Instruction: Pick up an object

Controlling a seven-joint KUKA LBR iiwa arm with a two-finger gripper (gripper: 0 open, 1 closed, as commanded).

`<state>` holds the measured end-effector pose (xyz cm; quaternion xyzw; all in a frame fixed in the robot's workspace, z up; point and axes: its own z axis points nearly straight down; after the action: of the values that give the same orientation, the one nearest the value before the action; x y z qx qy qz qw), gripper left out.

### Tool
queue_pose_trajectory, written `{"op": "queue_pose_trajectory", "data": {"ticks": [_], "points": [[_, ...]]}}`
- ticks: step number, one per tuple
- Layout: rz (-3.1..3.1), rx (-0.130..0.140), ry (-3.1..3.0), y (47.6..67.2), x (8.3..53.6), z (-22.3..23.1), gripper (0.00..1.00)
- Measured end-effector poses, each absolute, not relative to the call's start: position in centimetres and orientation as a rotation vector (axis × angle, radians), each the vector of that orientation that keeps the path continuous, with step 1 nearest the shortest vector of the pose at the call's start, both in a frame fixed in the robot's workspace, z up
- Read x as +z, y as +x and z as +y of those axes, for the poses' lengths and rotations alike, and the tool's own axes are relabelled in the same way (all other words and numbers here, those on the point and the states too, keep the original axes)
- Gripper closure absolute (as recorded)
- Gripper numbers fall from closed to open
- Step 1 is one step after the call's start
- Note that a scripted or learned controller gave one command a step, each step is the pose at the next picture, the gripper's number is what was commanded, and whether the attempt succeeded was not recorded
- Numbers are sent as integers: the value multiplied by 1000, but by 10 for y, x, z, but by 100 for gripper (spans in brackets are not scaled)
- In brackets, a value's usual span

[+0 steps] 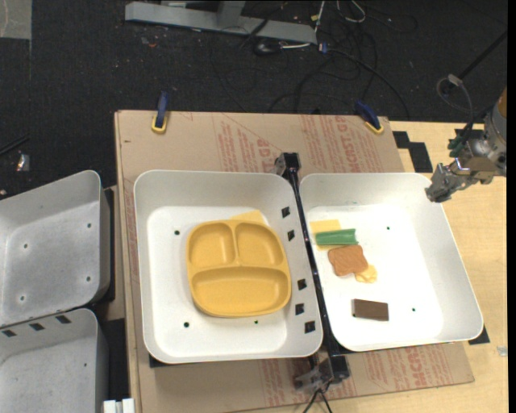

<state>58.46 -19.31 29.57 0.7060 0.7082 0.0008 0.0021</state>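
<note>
1. Above the right bin [451, 242]'s far right corner hangs my gripper [439, 192]; whether my fingers are spread I cannot tell.
2. Nothing is between them.
3. Down-left of me, near the divider, lie the objects; the green stick [335, 237] runs left-right, the brown block [370, 310] too, nearer the front.

A dark floor [64, 73] is surrounding the bench, with cables [339, 89] trailing across it near the top. A grey metal bar [218, 22] is lying at the upper edge. A cardboard sheet [242, 137] is covering the bench, with two clamps [160, 114] pinning its far edge. Two spare white trays [48, 234] are sitting at the left. Even light is falling throughout.
</note>
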Motion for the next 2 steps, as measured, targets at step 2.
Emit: {"op": "queue_pose_trajectory", "data": {"ticks": [2], "points": [[2231,0,2214,580,284,-97,100]]}}
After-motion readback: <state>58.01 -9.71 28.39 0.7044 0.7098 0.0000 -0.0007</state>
